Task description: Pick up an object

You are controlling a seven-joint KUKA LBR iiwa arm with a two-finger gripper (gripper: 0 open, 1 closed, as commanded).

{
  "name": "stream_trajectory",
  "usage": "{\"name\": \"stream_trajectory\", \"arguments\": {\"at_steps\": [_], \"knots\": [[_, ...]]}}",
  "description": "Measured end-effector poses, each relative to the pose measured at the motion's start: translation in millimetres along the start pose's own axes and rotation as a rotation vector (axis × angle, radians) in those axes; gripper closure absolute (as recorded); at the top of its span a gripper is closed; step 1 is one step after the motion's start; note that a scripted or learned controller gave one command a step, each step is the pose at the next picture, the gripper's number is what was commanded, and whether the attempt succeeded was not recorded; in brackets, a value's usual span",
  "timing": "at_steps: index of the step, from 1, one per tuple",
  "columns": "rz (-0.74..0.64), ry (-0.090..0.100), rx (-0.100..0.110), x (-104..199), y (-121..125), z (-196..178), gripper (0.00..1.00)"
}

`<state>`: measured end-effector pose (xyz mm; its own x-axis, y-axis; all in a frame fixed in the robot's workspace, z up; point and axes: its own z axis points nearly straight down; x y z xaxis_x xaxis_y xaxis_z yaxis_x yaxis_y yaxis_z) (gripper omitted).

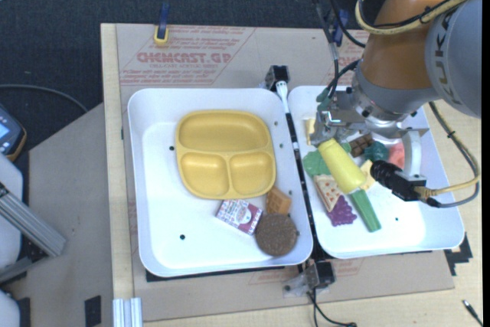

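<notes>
My gripper (344,131) hangs low over the back of the right bin (436,230), under the grey and orange wrist. Just in front of it lies a yellow corn-like piece (344,165), with its top end close to or touching the gripper. Around it are a green leafy piece (313,163), a long green vegetable (365,210), a tan wedge (328,188) and purple grapes (342,213). A brown piece (360,143) and a red piece (397,154) lie partly hidden under the wrist.
The left bin (153,188) holds a yellow divided plate (226,152), a pink packet (239,215), a small tan chunk (279,201) and a round brown cookie (276,233). A black cable and connector (402,186) trail from the wrist over the right bin.
</notes>
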<state>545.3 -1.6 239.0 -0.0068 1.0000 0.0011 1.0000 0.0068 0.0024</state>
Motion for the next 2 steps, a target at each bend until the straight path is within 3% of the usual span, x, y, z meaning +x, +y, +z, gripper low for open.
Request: {"name": "stream_trajectory", "arguments": {"at_steps": [1, 2], "knots": [[0.003, 0.000, 0.008, 30.8, 2.3, 25.2, 1.00], [0.004, -0.001, -0.001, 34.0, -0.6, 4.3, 1.00]]}}
